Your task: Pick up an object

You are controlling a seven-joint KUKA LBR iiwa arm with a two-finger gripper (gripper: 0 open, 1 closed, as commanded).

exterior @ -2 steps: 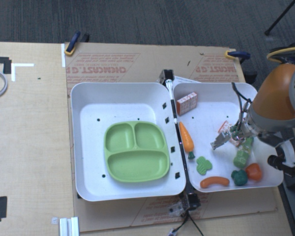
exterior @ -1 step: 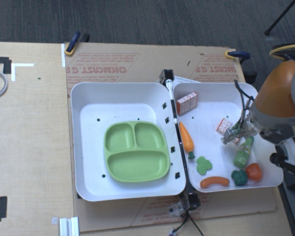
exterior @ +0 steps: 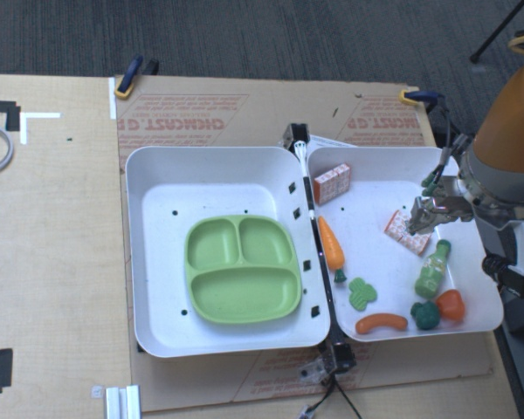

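Figure legend. The gripper (exterior: 422, 216) was seen low over the right bin (exterior: 367, 186), entering from the right of the view on the grey arm (exterior: 493, 182) with its orange band. Its dark fingertips were seen at the upper right edge of a small red-and-white packet (exterior: 404, 232), which lay tilted on the bin floor just below and to the left of them. Whether the packet was pinched between the fingers, or merely touched, could not be told, and the spread of the jaws could not be judged from this view.

Directly below the gripper a green bottle (exterior: 431, 271) was seen lying on the floor of the bin. Further below, near the bin's front wall, a dark green vegetable (exterior: 426, 314) and a red-orange one (exterior: 451, 305) were found side by side. To the lower left of the gripper a red sausage (exterior: 382, 323) and a small green leafy piece (exterior: 361, 293) were placed, well apart from the fingertips. To its left, against the dividing wall, an orange carrot (exterior: 332, 245) was laid. To the upper left a red-and-white box (exterior: 332, 182) was set. Far to the left, in the left bin (exterior: 148, 260), a green divided plate (exterior: 243, 268) was seen.
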